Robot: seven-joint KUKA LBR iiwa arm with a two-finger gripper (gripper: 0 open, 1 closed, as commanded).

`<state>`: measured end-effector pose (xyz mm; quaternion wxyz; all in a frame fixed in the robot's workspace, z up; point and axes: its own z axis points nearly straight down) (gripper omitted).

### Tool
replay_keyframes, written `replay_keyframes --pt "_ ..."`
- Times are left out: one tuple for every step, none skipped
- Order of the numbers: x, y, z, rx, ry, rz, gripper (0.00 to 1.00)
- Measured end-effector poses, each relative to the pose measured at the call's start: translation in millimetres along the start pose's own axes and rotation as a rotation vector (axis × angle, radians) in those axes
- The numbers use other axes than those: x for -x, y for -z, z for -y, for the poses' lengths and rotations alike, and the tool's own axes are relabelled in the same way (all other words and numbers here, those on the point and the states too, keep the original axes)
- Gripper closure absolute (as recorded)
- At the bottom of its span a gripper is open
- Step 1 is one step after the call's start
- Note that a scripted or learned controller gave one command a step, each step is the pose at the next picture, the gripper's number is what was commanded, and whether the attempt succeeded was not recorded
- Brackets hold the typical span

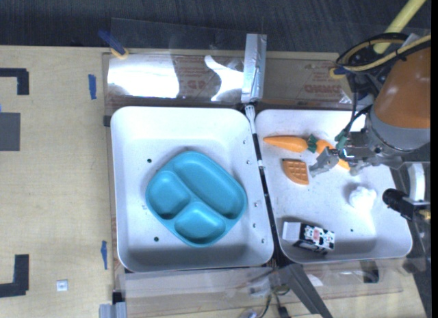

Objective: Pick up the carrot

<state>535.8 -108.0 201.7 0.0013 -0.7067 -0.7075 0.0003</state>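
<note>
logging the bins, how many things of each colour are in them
orange: 2, the carrot and a waffle-like piece
blue: 1, a divided tray
white: 1, a small lump
black and white: 1, a small box
total: 5

The jaws (327, 161) hang over the right bin (383, 238), near its far side. The carrot (295, 143) lies just left of the jaws, its leafy end next to them. The waffle (295, 171) sits left of the jaws, just in front of the carrot. A small lump (361, 196) rests to the right of the jaws and nearer the front. A toy car (309, 235) lies well in front of them, by the front wall. Far to the left, the left bin (130, 173) holds a divided tray (196, 196). Both bins sit on the desk (48, 173).
</note>
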Motion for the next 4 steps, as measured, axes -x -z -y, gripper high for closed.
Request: replay_keyframes --pt "43 -60 -88 -0.001 -0.127 0.002 0.00" --pt "85 -116 -108 0.006 -0.092 0.003 0.00" --pt "84 -104 -109 0.011 -0.090 0.006 1.00" --pt "60 -8 -130 0.013 -0.159 0.003 1.00"
